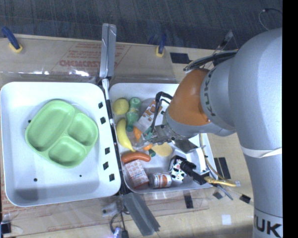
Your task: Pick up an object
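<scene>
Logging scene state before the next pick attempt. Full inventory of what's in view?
Bins: 2, white, side by side on the bench.
Divided plate: 1, light green, in the left bin.
Lemon: 1, yellow, right bin, top left.
Banana: 1, yellow, right bin, along its left wall.
Sausage: 1, red-orange, right bin, below the banana.
Can: 1, red and white, on its side at the right bin's near edge.
Clamps: 2, blue, on the bench's far edge.
Other small toy foods: too cluttered to count, middle of the right bin.
Arm: 1, grey with an orange band, over the right bin.
</scene>
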Robot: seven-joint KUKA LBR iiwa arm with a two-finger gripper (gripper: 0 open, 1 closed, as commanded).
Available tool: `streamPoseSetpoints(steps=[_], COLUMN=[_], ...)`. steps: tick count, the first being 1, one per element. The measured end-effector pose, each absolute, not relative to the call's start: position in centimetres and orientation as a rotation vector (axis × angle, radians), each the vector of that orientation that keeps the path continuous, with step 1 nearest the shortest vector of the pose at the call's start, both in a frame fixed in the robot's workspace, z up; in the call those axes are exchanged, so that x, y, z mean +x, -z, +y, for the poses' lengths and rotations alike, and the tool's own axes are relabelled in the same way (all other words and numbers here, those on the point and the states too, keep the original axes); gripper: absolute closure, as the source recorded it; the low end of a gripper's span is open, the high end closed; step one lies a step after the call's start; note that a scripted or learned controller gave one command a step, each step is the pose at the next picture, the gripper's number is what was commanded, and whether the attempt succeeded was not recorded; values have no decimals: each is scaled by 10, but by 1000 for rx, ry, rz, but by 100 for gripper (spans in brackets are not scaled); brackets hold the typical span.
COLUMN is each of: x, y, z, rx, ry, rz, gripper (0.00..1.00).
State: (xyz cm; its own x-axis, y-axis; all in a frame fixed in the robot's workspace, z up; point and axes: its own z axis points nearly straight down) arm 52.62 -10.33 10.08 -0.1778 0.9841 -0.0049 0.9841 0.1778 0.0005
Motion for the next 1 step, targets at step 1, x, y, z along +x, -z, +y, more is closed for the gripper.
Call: streamPoseSetpoints(steps=[1], x=[551], y=[-238], z=[-57], rx=[2345], ry=[1], rz=[2092], gripper=[100])
